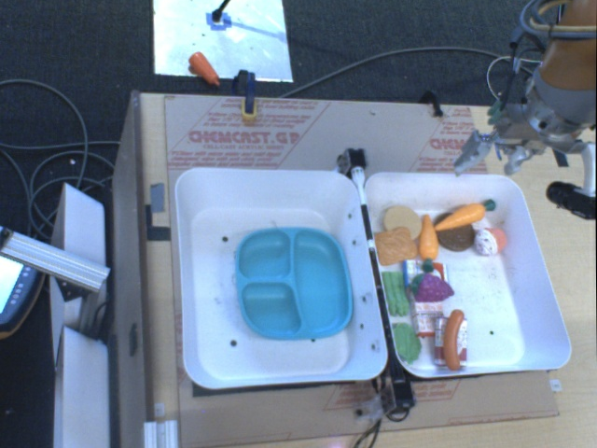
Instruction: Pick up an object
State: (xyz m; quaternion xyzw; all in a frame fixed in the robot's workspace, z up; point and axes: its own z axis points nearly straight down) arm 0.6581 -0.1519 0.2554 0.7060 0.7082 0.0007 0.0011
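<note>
My gripper (492, 155) hangs above the far edge of the right bin (532, 292), its two fingers spread apart with nothing between them. Below it, toy foods lie in the bin's left and middle: a carrot (464, 217), an orange piece (427, 238), a tan cracker (395, 245), a round cookie (402, 218), a brown patty (456, 238), a white and pink ball (489, 241), purple grapes (432, 286), a sausage (453, 337) and green pods (395, 292).
The left bin (210, 213) holds a blue divided plate (293, 283). A clamp (355, 164) sits where the bins meet at the back. Cardboard (280, 129) lies under both bins. Cables trail across the dark floor behind.
</note>
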